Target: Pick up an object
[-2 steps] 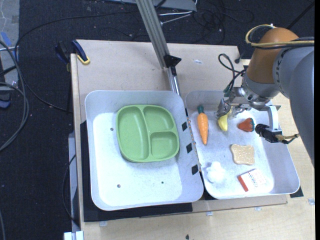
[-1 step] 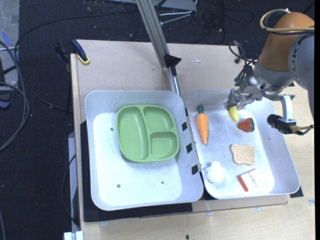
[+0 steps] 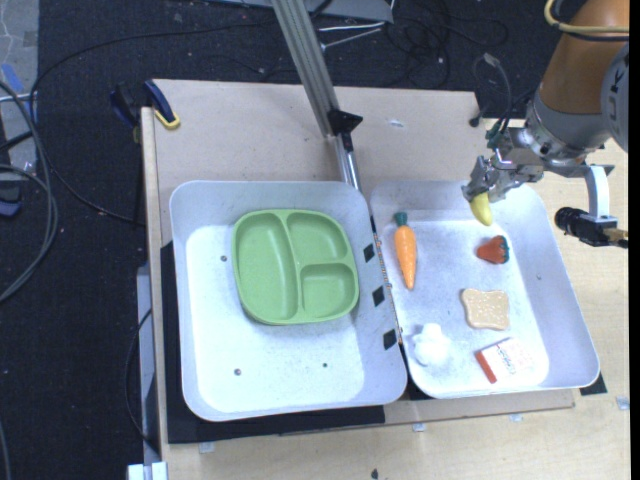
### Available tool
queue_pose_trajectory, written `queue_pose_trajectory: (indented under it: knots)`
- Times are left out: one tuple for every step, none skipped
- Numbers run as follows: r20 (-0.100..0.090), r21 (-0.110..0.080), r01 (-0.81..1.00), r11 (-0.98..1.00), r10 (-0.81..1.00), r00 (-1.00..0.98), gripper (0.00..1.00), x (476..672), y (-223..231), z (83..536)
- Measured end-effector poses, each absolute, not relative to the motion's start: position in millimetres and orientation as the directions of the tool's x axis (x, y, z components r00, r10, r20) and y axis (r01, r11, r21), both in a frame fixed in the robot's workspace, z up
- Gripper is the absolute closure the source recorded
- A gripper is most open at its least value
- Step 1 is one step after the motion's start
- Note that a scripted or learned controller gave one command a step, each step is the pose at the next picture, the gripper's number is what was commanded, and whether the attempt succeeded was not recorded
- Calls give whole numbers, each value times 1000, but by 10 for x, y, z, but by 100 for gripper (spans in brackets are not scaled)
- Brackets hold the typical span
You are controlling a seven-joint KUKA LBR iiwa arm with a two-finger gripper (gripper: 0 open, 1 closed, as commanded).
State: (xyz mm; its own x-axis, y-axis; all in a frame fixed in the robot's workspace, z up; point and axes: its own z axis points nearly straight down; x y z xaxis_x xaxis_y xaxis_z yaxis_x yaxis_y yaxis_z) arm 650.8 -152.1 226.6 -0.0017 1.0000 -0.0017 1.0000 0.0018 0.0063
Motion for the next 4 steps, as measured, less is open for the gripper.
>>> queue_pose_trajectory:
  knots:
    - [-1,0,1000,2,1000,-2,100,6511,-1518,2086]
    - [2,-3,1000,6,1000,-6,100,6270,-1011,2025]
    - [2,-2,1000,6,1000,-6,100,6031,-490,1989]
    - [2,-1,1000,6,1000,-6,100,5857,19,2178]
